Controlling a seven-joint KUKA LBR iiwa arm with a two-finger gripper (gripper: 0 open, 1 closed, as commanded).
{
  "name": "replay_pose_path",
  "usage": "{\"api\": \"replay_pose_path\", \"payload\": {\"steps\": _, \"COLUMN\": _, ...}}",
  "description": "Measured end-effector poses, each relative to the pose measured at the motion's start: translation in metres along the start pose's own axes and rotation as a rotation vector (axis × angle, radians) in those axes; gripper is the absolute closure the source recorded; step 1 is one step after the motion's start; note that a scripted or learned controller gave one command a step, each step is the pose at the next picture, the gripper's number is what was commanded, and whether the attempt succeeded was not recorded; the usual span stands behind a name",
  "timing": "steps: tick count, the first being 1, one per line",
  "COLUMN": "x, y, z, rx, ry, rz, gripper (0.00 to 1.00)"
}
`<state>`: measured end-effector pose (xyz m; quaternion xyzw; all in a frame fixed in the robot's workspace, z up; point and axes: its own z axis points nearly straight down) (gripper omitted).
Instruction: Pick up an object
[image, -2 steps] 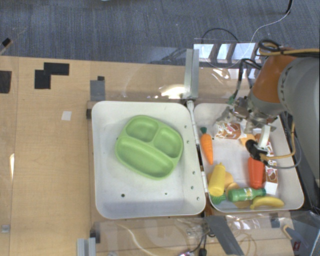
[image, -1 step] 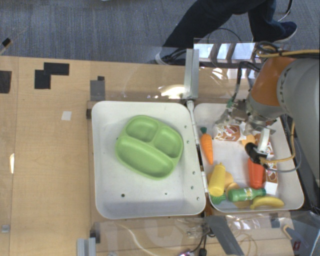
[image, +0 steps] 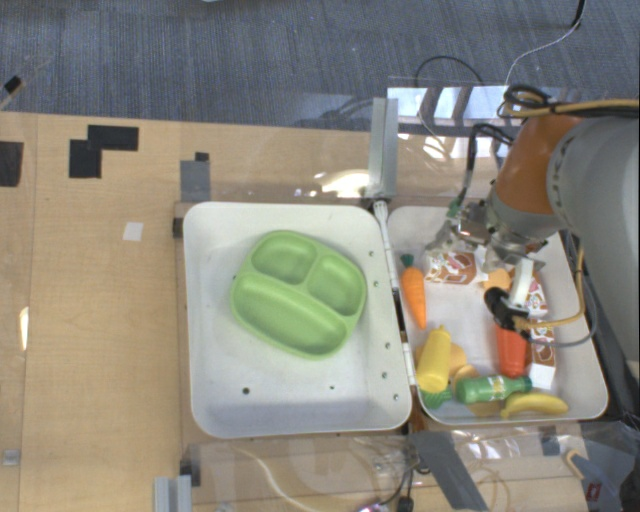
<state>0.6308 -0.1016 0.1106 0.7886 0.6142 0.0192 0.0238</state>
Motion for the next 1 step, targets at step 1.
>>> {"api": "replay_pose_path", "payload": {"steps": 1, "x": -0.0151, "y": -0.0154, "z": -0.0009, "rx": 0.000, "ry": 0.011, "rz": 0.082, "gripper": 0.00}}
